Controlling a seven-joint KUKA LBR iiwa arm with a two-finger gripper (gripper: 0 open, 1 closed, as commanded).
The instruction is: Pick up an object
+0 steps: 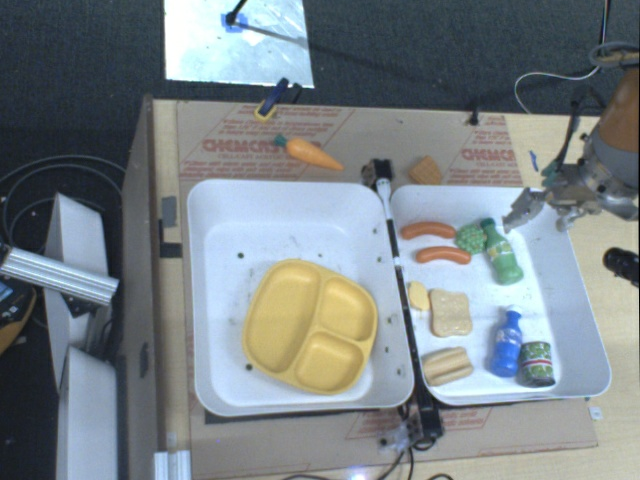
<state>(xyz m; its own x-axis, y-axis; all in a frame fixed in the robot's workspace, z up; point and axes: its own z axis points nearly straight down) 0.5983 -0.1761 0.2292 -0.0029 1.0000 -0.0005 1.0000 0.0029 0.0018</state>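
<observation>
Above the right bin's [580,298] far edge, open jaws [545,211] hang empty.

grey KUKA arm with orange band [622,108]: entering at three o'clock, reaching toward nine | two-finger metal gripper [546,211]: hanging at two o'clock, fingers spreading apart, gripping nothing

Even bright light, soft focus, faint shadows.
</observation>
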